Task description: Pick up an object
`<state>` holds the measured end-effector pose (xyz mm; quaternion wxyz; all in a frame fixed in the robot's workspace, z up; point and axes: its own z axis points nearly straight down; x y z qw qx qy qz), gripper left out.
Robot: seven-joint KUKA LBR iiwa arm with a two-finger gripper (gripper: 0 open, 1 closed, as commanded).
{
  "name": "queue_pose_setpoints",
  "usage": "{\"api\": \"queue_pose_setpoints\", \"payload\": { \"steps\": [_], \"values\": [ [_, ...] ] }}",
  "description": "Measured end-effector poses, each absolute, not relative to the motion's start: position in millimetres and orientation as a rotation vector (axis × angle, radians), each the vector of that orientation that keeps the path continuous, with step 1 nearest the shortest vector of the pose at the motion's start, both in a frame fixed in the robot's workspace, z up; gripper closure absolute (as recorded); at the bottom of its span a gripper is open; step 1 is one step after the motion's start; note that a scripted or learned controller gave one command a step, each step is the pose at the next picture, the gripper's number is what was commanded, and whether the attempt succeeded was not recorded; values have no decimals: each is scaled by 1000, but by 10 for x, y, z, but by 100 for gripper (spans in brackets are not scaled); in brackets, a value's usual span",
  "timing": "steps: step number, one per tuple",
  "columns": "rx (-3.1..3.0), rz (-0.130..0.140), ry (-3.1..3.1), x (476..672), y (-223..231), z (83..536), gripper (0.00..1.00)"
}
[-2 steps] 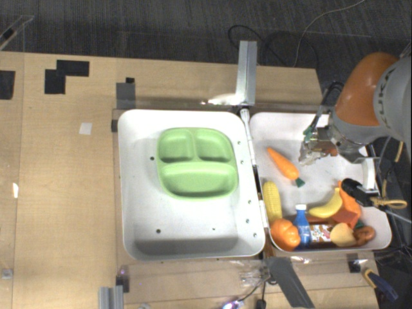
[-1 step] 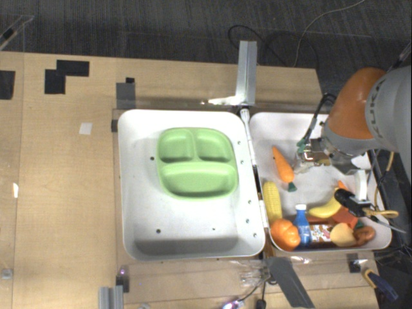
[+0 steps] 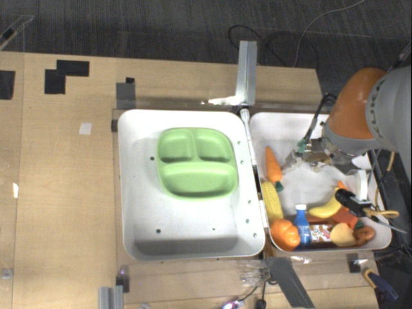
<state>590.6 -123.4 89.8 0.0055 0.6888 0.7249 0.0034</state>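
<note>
Arm poised over the right white bin [image 3: 257, 134], nothing picked yet.
Jaws' state I cannot tell; the gripper [image 3: 313, 152] should drop squarely over the orange plastic carrot [image 3: 273, 165], which lies clear of the pile.

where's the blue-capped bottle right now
The small blue-capped bottle lies in the right white bin, near its front edge, between the orange tomato-like fruit on its left and the yellow banana on its right.

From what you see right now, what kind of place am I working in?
Probably a robotics lab bench: two white bins bolted into a wooden table, toy food like a plastic carrot, loose cables on carpet.
</note>
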Motion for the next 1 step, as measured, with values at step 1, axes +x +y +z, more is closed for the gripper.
{"api": "queue_pose_setpoints", "payload": {
  "steps": [1],
  "values": [
    [2021,8,2381,6168,-918,912,0]
  ]
}}
